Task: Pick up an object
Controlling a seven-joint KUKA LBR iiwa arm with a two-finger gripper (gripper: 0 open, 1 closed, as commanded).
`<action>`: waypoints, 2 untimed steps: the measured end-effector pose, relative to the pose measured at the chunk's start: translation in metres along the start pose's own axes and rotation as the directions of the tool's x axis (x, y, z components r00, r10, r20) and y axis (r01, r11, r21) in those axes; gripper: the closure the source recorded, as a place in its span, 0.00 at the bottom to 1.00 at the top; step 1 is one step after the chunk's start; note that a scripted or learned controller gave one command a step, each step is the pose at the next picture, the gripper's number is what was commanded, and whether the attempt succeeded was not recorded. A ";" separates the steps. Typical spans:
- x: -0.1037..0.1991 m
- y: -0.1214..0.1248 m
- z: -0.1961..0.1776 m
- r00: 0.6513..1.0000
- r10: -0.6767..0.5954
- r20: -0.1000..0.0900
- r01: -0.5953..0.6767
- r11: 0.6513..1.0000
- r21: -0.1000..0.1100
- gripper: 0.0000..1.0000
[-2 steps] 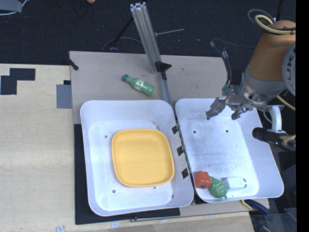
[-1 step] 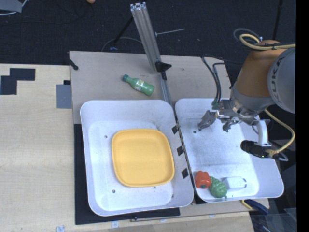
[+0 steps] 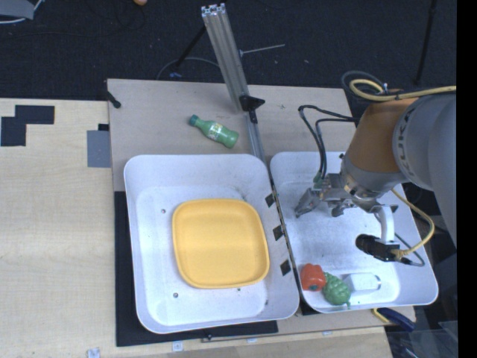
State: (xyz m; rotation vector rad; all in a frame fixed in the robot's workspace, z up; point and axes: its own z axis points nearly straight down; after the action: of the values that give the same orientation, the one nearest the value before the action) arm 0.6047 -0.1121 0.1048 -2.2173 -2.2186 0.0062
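The right bin holds a red pepper-like toy, a green lumpy toy and a small white object, all close together near its front edge. My gripper hangs over the back left part of this bin, well behind those three things, with nothing visibly in it. A large yellow square plate lies flat in the middle of the left bin.
A green bottle lies on its side on the bench behind the left bin. A slanted aluminium bar rises from between the bins at the back. Black and yellow cables hang from the arm over the right bin.
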 end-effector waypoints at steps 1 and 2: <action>-0.001 0.001 -0.013 1.000 0.003 0.001 -0.003 1.000 -0.006 1.00; -0.004 -0.001 -0.055 1.000 0.002 0.001 -0.002 1.000 -0.009 1.00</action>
State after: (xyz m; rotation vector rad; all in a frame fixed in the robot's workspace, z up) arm 0.6045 -0.1162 0.1601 -2.2247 -2.2218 -0.0028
